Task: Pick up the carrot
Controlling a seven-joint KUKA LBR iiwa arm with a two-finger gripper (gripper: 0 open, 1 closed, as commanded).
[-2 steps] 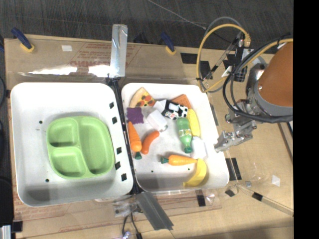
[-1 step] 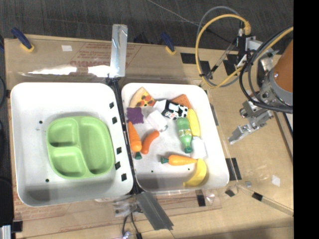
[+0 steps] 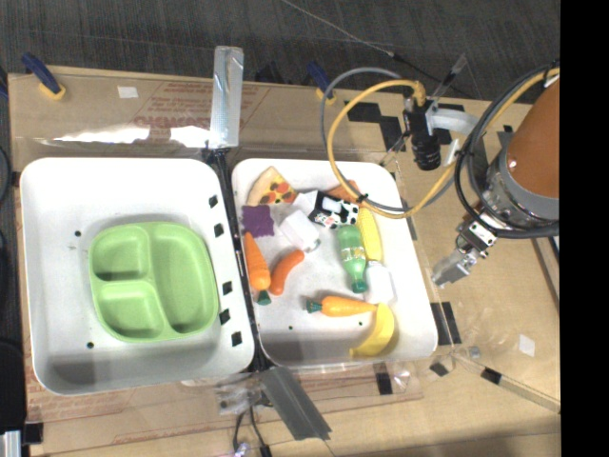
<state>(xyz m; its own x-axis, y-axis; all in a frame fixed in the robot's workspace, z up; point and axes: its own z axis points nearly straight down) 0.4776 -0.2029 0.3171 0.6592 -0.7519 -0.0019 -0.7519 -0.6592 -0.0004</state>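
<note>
Two carrots lie in the right bin [image 3: 404, 255]. One orange carrot [image 3: 254, 264] runs along the bin's left wall, its green top towards the front. A second, smaller carrot [image 3: 344, 306] lies near the front, green top pointing left, just beside a banana [image 3: 380, 332]. My gripper [image 3: 455, 265] hangs outside the right bin, past its right wall and over the bench, apart from every object. Nothing is seen in its grasp.
The right bin also holds an orange sausage-like piece [image 3: 285, 271], a green bottle [image 3: 352, 253], a second banana [image 3: 369, 233], a pizza slice [image 3: 271, 188], a purple piece [image 3: 257, 220] and a black-and-white toy [image 3: 333, 211]. A green divided plate [image 3: 152, 279] sits in the left bin. Yellow and grey cables [image 3: 381, 98] loop behind.
</note>
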